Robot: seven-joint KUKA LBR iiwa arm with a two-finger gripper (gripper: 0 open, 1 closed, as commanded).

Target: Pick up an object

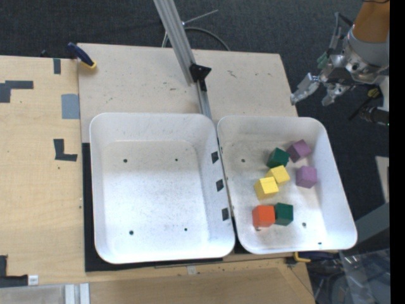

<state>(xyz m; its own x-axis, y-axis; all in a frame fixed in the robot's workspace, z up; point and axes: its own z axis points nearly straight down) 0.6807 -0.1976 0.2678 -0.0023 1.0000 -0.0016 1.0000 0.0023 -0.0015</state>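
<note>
Left bin (152, 189) bare white. Right bin (329, 170) holds seven blocks: orange block (263, 216), yellow pair (272, 181), two green blocks (278, 158), two purple blocks (300, 149), clustered toward its right wall. Tool (318, 92) hangs off the counter's far right corner, fingers spread, pinching nothing.

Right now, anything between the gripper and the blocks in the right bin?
Nothing visible. The gripper hangs open above the bench, outside the right bin past its far right corner. The blocks, nearest the purple block, lie uncovered on the bin floor.
</note>
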